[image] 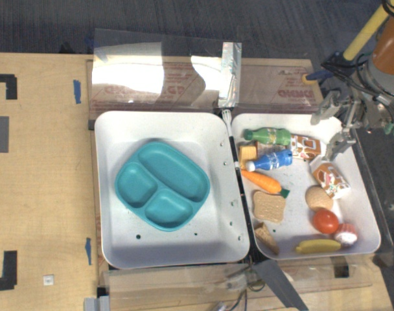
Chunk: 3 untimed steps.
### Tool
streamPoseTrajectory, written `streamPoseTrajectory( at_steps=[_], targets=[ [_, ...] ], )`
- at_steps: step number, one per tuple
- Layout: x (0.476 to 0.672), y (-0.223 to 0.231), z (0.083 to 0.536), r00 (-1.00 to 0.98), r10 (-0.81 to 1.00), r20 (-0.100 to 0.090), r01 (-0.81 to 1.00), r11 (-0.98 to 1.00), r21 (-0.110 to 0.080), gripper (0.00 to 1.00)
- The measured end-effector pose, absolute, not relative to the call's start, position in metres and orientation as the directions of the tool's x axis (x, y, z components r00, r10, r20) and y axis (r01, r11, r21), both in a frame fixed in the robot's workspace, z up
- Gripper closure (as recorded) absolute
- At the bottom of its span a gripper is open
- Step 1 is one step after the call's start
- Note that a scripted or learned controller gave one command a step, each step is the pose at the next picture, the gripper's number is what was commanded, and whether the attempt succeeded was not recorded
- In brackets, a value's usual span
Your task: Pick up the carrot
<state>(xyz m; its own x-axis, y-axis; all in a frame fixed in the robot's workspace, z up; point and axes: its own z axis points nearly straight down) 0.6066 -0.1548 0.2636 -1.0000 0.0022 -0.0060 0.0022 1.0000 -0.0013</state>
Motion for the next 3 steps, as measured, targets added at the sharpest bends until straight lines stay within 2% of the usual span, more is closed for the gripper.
streamPoseTrajectory(
  at_steps=[1,2,3],
  targets=[
    [0.542,-0.094,0.138,-0.962,-0.272,0.001,-0.272,0.962,0.003,0.0],
    [0.561,-0.094,0.089,-0.965,-0.262,-0.014,-0.261,0.965,-0.005,0.0],
    [0.522,-0.096,0.089,-0.974,-0.228,-0.01,-0.228,0.974,-0.003,0.0]
  ],
)
